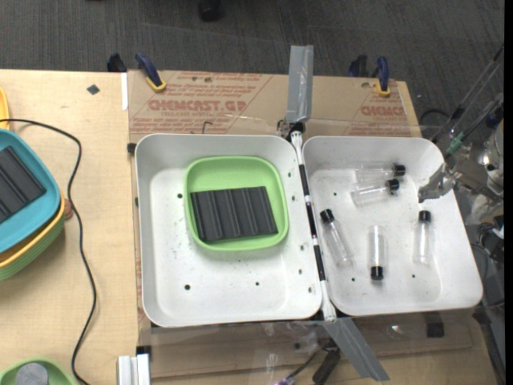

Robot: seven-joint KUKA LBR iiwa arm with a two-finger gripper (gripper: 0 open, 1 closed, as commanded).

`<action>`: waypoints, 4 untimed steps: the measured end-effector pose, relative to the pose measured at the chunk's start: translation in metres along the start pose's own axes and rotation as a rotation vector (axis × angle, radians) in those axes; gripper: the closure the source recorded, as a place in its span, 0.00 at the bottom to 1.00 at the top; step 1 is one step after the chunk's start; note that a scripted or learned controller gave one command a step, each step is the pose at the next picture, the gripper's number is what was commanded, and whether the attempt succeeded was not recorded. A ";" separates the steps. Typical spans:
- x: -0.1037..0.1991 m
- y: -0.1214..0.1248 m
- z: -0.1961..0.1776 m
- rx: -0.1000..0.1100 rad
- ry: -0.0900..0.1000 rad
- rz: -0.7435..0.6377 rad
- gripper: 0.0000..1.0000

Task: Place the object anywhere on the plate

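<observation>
A square green plate [236,204] with a dark ridged insert [234,213] lies in the left white bin [160,247]. Several clear vials with black caps lie scattered in the right white bin [449,287]: two near the back [375,172] [369,192], one by the left wall [336,237], one in the middle [374,249] and one towards the right [422,239]. My gripper [434,186] hangs over the right bin's far right side, just above and behind the right-hand vial. I see nothing held in it.
Both bins rest on brown cardboard [208,99] clamped at the back. A stack of teal and green bowls [28,207] stands on the wooden bench at the left, with a black cable [78,215] looping past it. Grey tape [300,83] runs along the seam between the bins.
</observation>
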State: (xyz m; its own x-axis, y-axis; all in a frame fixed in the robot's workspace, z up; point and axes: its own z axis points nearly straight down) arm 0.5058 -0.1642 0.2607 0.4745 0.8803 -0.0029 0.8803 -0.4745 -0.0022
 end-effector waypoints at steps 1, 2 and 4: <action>-0.041 0.022 -0.024 0.003 -0.001 0.315 0.00; -0.058 0.003 -0.041 0.002 -0.001 0.534 0.00; -0.064 0.002 0.007 0.004 -0.001 0.875 0.00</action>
State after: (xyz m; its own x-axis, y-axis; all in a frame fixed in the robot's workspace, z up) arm 0.4773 -0.2219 0.2541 0.9797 0.2004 -0.0065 0.2004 -0.9797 -0.0025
